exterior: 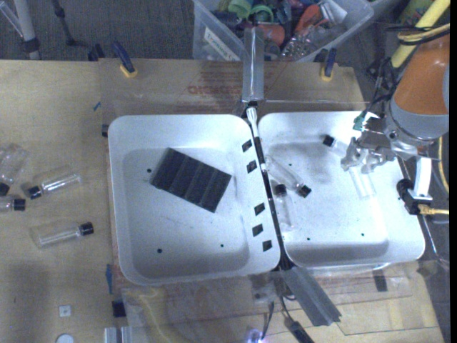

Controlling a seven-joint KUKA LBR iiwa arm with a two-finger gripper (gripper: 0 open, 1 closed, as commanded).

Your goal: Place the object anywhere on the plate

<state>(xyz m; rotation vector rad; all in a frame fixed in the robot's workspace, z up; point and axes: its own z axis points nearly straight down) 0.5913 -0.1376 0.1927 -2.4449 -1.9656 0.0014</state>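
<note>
We see two white bins side by side on the bench. In the left bin (128, 256), in the middle left of the frame, lies a dark ribbed plate (191, 179), flat and turned a little. In the right bin (400, 245) lie small clear bottles with black caps. One clear bottle (284, 174) lies near the wall between the bins, with its black cap (303, 190) toward the middle of the bin. Another black cap (328, 141) sits higher up.

The tool (360, 164) hangs over the right side of the right bin, at the right of the frame. A clear thing seems to hang just under it, but it is too blurry for us to be sure. We cannot tell how the tool is set.

We think the bottles are light and hard. They are smooth and round, so they may slip or roll away. We cannot tell if they are glass or plastic, so a soft squeeze is safer. We would take a bottle across its middle, from both long sides. The cap end is too small to hold well.
</note>
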